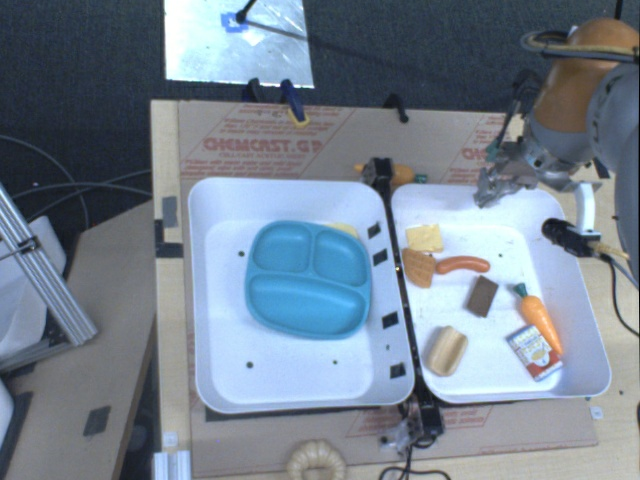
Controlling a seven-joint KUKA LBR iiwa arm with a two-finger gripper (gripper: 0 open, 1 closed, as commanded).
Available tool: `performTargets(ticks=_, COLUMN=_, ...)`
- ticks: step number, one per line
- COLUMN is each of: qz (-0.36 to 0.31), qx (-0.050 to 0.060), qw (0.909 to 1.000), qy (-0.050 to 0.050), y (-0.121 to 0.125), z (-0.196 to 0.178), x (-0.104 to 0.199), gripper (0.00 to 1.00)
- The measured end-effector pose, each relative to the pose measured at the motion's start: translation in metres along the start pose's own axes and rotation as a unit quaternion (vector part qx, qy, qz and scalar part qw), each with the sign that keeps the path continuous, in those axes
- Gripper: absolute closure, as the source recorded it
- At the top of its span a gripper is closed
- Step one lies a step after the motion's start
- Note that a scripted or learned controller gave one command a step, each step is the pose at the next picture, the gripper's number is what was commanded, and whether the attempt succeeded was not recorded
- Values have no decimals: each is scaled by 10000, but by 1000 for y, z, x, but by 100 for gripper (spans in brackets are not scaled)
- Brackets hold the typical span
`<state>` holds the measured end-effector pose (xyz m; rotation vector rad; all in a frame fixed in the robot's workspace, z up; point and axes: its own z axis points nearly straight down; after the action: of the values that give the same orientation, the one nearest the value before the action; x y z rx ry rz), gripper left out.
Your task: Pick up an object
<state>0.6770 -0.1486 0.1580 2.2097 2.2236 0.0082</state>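
The right bin (575,298) holds several toy foods: a yellow cheese wedge (424,237), an orange-brown piece (417,268), a red sausage (463,264), a brown block (482,296), a carrot (540,318), a red packet (533,352) and a tan bread roll (446,350). My gripper (497,185) hangs over the far rim of the right bin, above and behind the food. Nothing shows between its fingers. The grey arm with the orange band (590,63) rises behind it at the upper right.
The left bin (215,298) bears a blue divided tray (308,277) with a pale yellow piece (345,230) at its far edge. A black clamp (381,173) joins the bins at the back. A black handle (568,236) juts over the right bin's right rim.
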Motion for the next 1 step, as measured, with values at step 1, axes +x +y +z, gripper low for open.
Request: performTargets(ticks=1, qz=-2, qx=3, qw=10000, qy=-4, y=7, z=-49, x=-7, gripper=100)
